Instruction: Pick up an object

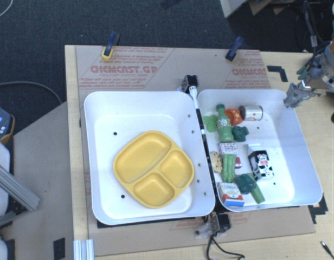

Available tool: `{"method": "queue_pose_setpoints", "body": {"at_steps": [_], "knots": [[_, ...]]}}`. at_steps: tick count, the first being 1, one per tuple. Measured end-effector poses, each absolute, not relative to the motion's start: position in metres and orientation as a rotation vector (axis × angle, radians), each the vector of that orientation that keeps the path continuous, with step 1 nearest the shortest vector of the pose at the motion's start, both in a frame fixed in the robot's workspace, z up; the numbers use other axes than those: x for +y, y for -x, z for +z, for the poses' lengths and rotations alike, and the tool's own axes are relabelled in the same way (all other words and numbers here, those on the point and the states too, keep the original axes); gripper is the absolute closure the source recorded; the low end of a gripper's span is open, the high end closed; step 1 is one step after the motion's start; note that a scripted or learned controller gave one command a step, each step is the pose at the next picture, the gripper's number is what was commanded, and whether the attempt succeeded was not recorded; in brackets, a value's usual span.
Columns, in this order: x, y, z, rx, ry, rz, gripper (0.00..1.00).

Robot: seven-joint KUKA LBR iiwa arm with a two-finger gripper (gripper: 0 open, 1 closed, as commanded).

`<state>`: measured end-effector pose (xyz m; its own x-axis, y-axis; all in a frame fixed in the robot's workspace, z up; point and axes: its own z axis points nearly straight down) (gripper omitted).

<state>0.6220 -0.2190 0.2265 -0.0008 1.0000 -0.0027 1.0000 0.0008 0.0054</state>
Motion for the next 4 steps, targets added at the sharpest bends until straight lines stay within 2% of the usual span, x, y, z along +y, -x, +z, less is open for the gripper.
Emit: {"method": "queue_pose_setpoints", "body": {"at_steps": [1, 4], "knots": [[-0.171, -0.619, 0.218, 2.23, -2.219, 0.0, 1.0], [0.003, -0.587, 0.238, 2.233, -2.217, 0.0, 1.0]]}}
